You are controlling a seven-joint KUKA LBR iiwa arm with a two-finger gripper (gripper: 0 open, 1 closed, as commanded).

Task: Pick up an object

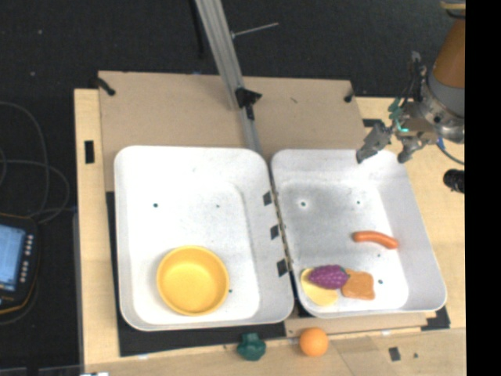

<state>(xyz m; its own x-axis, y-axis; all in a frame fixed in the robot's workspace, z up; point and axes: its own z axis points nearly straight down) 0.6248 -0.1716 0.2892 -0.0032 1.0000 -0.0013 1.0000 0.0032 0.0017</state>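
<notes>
A metal pole (225,53) slants up beyond the bench's (90,210) far edge. A teach pendant (14,261) and black cables (31,163) lie left of it.

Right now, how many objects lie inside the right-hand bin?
4: an orange sausage mid-right; a purple grape bunch, an orange piece and a yellow piece clustered at the near edge, partly overlapping.

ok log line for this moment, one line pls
gripper: open, nothing between fingers, above right bin's far right corner | hot dog, purple grapes in right bin | yellow bowl in left bin
</notes>
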